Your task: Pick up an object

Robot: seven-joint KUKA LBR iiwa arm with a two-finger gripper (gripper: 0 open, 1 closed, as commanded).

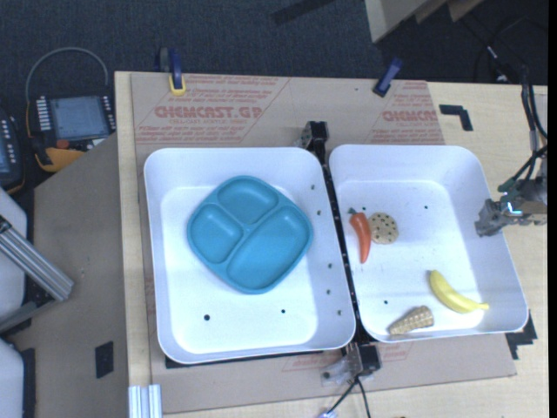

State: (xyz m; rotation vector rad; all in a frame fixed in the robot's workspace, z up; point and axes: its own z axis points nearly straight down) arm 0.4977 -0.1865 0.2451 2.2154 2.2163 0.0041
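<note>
On the left of the surface (130, 233), the left bin (174, 320) holds a blue divided plate (250, 232), lying flat near the bin's middle and turned at a slant to the walls. Its three compartments hold nothing that can be seen. The two bins meet along a dark seam with a black clamp (315, 134) at its far end.

In the right bin (452, 168), an orange-red carrot (361, 236) lies close to the left wall, pointing toward the near side. Just beside it on the right, touching or almost touching, sits a round speckled cookie (383, 227). Farther toward the near wall lies a tan ridged cone (412, 321), tilted, tip to the left. To its right, near but apart, a yellow banana (454, 293) lies curved across the near right corner.

At the bin's right wall, the hand (496, 218) hangs over the rim, well apart from all four objects. It is small and blurred; whether it is wide or narrow cannot be told, and nothing shows between it.
</note>
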